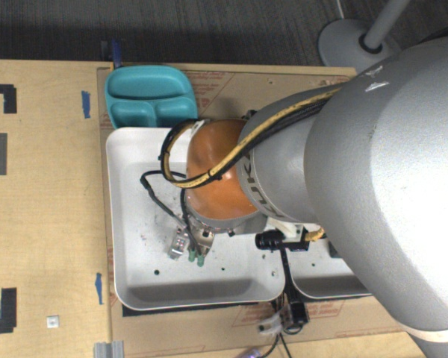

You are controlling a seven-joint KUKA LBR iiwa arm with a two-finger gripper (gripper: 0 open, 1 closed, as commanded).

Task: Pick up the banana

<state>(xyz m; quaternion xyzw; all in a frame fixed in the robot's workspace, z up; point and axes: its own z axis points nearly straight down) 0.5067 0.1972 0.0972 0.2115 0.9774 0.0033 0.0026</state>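
Arm [343, 177] hides most of right bin [336, 283]; teal tray [149, 95] partly covered

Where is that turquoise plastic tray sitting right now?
The turquoise tray sits at the top of the camera view, just beyond the far edge of the left white bin, left of the arm's orange band.

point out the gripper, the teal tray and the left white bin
gripper [188, 253], camera view, midway between its fingertips
teal tray [151, 95], camera view, on its top face
left white bin [131, 200], camera view, on its bare floor
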